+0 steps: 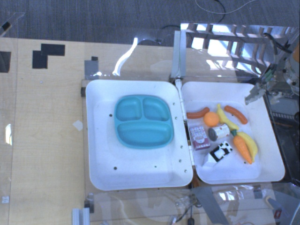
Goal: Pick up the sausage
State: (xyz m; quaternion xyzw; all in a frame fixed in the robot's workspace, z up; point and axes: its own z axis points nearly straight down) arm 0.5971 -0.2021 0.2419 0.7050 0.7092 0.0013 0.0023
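Pale wooden bench under me, two white bins side by side, and I come in from the right over the far right corner of the right bin [276, 170]. From the overhead camera my gripper [254, 95] hangs above the bin's upper edge, holding nothing that I can see; whether it is spread or closed I cannot tell at this angle. The closer sausage [236, 114] lies near, below and left of my gripper: a short reddish-brown link, smooth and slightly curved, set at a slant. Its lower end is touching or almost touching the banana [227, 121]. A second sausage [198, 113] of the same colour lies farther left, beyond the orange [211, 119], by the bin's left wall. I judge the reach has only begun. To do it well I should go for the closer link, turn my wrist so I close across its narrow width, and come down on its upper half, clear of the banana, since a rounded link may roll.
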